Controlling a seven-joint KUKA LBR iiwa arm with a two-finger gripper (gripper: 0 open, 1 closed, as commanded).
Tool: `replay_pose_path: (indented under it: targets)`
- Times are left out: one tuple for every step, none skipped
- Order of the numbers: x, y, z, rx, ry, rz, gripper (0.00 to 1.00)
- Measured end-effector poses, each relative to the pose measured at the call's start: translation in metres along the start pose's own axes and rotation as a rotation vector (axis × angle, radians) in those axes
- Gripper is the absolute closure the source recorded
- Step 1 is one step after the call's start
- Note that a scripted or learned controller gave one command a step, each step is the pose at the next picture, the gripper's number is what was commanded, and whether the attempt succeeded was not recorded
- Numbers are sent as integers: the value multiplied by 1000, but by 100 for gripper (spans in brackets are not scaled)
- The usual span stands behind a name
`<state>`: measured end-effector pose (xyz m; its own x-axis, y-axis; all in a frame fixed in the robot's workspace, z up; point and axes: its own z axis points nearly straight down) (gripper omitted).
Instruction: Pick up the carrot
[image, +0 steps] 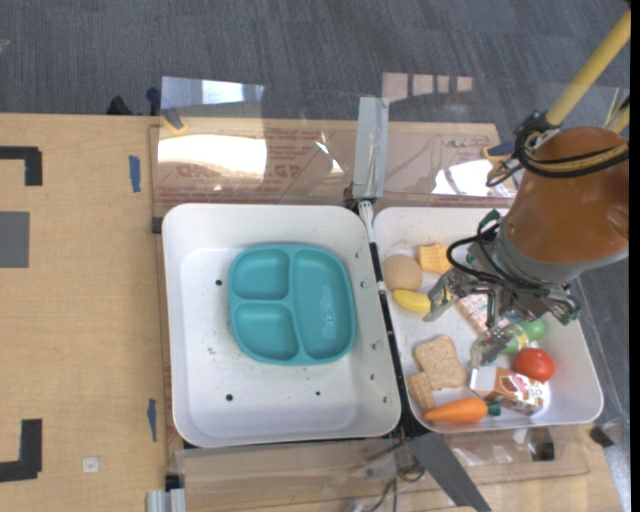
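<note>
Item: carrot (456, 411). It lay in the right bin (590, 395), close to the near wall and left of the bin's middle, its long axis roughly parallel to that wall, thick orange end to the left, green top to the right. It touched or nearly touched a cracker (441, 362) just behind it and a wrapped packet (520, 393) at its right end.

Item: hand (490, 318). It hung over the middle of the same bin, behind the carrot and somewhat to its right, so the carrot lay toward the near-left from it, near but apart. Whether its fingers were spread or pressed together could not be told; nothing was seen between them.

Item: arm (565, 205). It reached in from the right, orange band uppermost, wrist pointing down into the bin.

Other contents, right bin: egg (403, 271), banana (411, 299), cheese wedge (433, 258), tomato (534, 363).

Left bin (190, 300): teal divided plate (293, 303).

Judgement: the carrot was not yet taken; the hand would need to travel toward the near wall and close across the carrot's short width.
</note>
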<state>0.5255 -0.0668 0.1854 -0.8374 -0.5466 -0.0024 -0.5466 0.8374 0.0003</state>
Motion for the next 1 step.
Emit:
replay_pose_path:
  targets:
    - [-70,-13,0,1,-5,93,0]
